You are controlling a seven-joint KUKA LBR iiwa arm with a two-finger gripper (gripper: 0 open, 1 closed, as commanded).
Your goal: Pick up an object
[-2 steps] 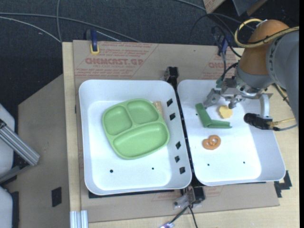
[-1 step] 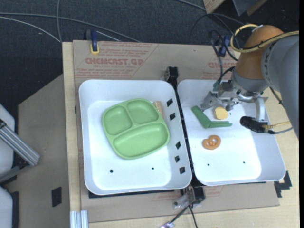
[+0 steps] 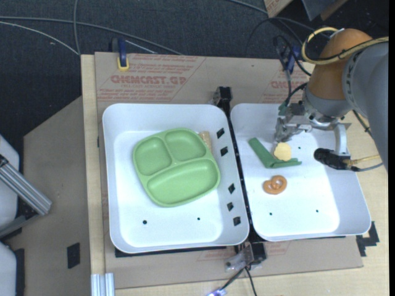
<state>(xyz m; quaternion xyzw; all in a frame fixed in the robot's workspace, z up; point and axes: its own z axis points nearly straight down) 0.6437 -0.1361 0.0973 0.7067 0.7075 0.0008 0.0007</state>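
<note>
Pale yellow rounded object [image 3: 282, 151] lying in right bin [image 3: 327, 221], upper-left area, touching green flat strip [image 3: 266, 155]. Strip's long axis diagonal, running from upper left to lower right, lower end bent toward the right. Orange ring-shaped piece [image 3: 275, 185] just below, apart from both. Gripper [image 3: 285, 131] directly above yellow object; finger spread impossible to judge. Smooth green three-compartment plastic tray [image 3: 176, 166] in left bin [image 3: 123, 214], tilted.

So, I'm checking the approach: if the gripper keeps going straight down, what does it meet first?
Probably the pale yellow object, just below the gripper, lying on the green piece; depth is hard to judge.
</note>
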